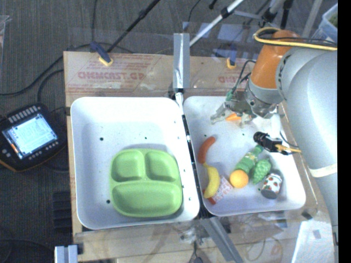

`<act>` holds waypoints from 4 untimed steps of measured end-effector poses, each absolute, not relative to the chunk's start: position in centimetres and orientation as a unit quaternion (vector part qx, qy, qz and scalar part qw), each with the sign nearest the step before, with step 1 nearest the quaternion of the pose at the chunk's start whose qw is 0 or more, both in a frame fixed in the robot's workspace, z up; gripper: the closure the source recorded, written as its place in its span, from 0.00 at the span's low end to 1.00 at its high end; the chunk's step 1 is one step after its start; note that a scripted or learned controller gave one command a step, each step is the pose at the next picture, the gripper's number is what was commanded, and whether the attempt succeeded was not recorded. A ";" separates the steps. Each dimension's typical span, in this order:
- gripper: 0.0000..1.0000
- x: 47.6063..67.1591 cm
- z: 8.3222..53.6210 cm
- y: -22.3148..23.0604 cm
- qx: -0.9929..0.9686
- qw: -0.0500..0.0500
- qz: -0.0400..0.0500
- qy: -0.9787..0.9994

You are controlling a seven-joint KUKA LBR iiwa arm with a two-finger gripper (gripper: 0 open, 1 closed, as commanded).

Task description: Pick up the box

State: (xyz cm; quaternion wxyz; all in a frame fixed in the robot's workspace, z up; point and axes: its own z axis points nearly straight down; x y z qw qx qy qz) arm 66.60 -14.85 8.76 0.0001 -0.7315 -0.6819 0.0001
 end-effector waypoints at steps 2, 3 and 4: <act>0.00 63.5 8.9 -12.3 -0.706 -0.005 -0.003 -0.709; 0.00 66.6 8.8 -9.8 -0.668 0.004 0.005 -0.744; 1.00 66.9 9.9 -9.9 -0.668 -0.002 0.004 -0.745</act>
